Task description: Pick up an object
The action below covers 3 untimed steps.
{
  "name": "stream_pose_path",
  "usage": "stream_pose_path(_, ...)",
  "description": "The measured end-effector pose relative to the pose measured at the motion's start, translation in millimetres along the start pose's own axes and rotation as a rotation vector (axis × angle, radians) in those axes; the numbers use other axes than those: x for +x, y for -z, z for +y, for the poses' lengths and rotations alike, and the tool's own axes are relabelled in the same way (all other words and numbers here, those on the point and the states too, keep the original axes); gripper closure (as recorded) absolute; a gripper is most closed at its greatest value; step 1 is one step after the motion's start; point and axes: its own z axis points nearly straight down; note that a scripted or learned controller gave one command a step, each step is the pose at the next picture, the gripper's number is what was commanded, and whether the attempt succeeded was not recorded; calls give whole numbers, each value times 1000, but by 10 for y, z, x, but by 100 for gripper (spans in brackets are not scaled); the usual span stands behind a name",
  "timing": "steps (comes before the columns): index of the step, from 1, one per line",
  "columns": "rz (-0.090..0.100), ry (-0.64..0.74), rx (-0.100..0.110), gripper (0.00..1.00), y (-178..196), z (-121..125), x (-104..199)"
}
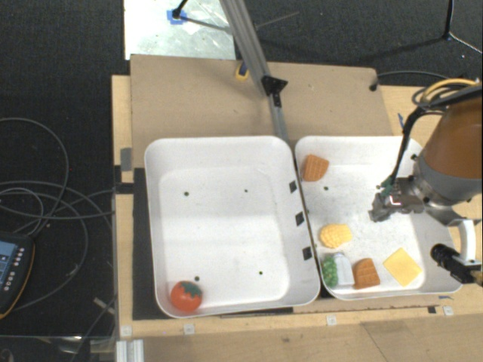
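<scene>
Five items crowd the right bin's (355, 148) near edge; the gripper (381, 206) hovers mid-bin above them, likely choosing one, finger state I cannot tell.

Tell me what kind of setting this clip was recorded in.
Likely a robotics lab bench for pick trials: two shallow white bins of toy food such as a tomato, the arm's gripper, and loose cables on dark carpet.
</scene>
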Motion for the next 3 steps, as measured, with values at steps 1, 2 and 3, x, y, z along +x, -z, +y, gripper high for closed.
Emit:
stream_pose_path(1, 1, 3, 2, 100, 237, 18, -5)
stream_pose_path(2, 4, 10, 5, 100, 153, 147, 510)
stream_pose_path(3, 4, 11, 4, 100, 299, 278, 1031)
